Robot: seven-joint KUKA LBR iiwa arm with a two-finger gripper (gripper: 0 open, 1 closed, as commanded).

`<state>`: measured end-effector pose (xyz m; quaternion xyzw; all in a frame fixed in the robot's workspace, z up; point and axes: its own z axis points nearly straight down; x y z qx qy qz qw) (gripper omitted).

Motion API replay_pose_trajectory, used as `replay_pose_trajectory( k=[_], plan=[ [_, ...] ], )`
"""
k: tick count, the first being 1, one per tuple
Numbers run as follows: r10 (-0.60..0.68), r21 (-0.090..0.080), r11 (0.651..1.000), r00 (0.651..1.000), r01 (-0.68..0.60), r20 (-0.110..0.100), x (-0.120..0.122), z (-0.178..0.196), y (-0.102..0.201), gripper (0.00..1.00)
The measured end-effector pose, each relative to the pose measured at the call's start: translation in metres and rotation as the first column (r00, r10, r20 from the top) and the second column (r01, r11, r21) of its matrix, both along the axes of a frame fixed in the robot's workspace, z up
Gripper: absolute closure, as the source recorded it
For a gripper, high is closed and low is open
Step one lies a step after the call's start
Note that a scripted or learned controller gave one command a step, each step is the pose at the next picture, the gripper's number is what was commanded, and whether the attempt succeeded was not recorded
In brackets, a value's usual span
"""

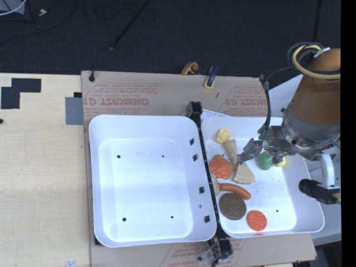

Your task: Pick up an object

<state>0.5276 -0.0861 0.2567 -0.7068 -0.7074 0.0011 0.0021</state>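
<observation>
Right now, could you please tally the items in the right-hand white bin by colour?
Yellow or cream: 3, a yellow lump, a pale stick, a cream wedge
Orange or red: 3, a blob, a sausage, a disc
Brown: 1, a round disc
Green: 1, a ball
Total: 8

Light falls evenly and fairly bright on the surface (39, 166), while the floor beyond it (167, 21) stays dark, its cables barely readable. The left bin (105, 128) is washed pale, with a soft bluish shadow across its lower floor and little glare. The right bin (303, 218) carries faint shadows under its small objects. Focus is soft throughout, edges slightly smeared, and the arm (317, 99) looks blurred at close range
</observation>
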Motion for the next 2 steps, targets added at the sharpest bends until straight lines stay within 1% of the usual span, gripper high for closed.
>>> replay_pose_trajectory(
  k=[1, 2],
  plan=[
    [0.001, -0.001, 1.000, 1.000, -0.001, 0.001, 0.063, -0.054, 0.009, 0.00],
    [-0.003, 0.002, 1.000, 1.000, 0.003, 0.002, 0.073, -0.174, -0.013, 0.00]
  ],
)
